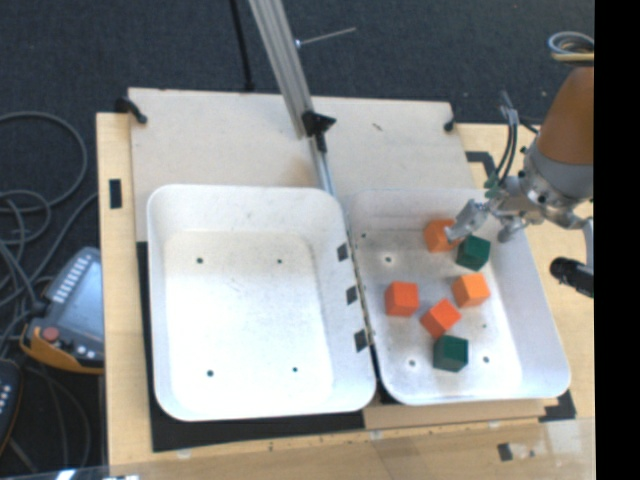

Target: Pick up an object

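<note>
Nearest the camera, at the front of the right shallow white plastic bin (pixel 535 343), lay a dark green cube (pixel 451 352). Just behind it stood three orange cubes in a loose cluster: one to the left (pixel 402 298), one in the middle (pixel 440 317) and one to the right (pixel 471 289). Further back a second dark green cube (pixel 474 252) sat near the rear right part of the bin, and a fourth orange cube (pixel 436 235) lay just to its left.

At the rear of this bin the two-finger gripper (pixel 485 226) of the grey arm with the orange band (pixel 566 133) hung low. One light finger pointed down to the left and touched or nearly touched the fourth orange cube; the other finger was on the right, above the second green cube. The jaws looked spread apart, with nothing clearly between them.

On the left, the other shallow white plastic bin (pixel 250 203) showed a bare speckled floor. A slanted aluminium pole (pixel 283 58) rose behind the bins, and black cables (pixel 30 208) and a handheld control pad (pixel 70 303) lay left of the bench.
</note>
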Controlling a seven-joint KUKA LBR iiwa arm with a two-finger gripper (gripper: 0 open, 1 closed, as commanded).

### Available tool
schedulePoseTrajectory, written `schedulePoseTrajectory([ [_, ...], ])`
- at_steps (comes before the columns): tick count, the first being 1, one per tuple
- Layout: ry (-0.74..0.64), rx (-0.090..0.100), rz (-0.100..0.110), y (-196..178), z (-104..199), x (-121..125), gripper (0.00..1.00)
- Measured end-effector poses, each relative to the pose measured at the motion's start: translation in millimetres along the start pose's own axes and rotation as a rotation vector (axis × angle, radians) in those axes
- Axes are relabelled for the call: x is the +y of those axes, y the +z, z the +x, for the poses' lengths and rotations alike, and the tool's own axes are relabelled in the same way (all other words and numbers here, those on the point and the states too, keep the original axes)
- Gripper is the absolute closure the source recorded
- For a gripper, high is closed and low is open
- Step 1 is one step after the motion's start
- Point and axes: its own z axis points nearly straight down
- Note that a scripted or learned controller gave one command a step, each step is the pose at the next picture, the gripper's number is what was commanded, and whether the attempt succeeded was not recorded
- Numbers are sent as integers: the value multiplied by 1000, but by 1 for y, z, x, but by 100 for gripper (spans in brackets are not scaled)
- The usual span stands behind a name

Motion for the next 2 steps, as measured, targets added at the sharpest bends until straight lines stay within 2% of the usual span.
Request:
schedulePoseTrajectory([
  [1,2,2,-1,110,80,-29,0],
  [2,8,2,-2,107,93,-75,0],
])
